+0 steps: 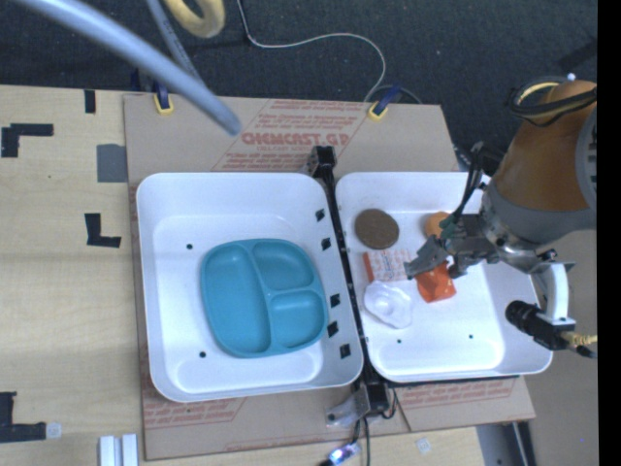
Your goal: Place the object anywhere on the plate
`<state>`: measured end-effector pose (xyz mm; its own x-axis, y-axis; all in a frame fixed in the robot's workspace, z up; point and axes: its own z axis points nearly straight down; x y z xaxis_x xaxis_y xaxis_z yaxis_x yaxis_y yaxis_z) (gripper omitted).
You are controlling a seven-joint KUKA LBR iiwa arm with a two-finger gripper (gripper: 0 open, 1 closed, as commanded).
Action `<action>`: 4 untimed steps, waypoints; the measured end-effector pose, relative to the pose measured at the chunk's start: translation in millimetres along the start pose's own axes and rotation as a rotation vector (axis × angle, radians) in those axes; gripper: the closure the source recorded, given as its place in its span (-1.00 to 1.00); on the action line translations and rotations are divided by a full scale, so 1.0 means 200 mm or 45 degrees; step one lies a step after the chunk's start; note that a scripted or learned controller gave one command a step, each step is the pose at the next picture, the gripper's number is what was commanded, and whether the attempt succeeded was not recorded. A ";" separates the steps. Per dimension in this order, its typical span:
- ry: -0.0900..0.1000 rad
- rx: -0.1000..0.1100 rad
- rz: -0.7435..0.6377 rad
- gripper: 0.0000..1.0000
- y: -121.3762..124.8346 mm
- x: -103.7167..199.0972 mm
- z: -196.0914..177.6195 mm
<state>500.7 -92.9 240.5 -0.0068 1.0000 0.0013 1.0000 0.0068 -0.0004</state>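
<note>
A teal plate [262, 294] with three compartments lies in the left white bin [170, 212]. The right bin [485, 352] holds a brown round disc [376, 228], a red-and-white packet [385, 263], a crumpled clear plastic piece [389, 304], an orange-red block [437, 285] and a small orange object [434, 223]. My gripper [434, 260] hangs low over the right bin, its dark fingers just above the orange-red block and beside the packet. Whether the block sits between the fingers is not visible.
The grey arm with its orange band [548, 158] comes in over the right bin's far right side. A black divider [335, 250] runs between the two bins. A grey hose [136, 42] crosses the top left above the bench.
</note>
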 end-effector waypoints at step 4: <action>-0.001 0.006 0.000 1.00 -0.02 1.01 0.14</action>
<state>494.4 110.0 213.6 -0.0067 1.0000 0.0004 1.0000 0.0067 -0.0053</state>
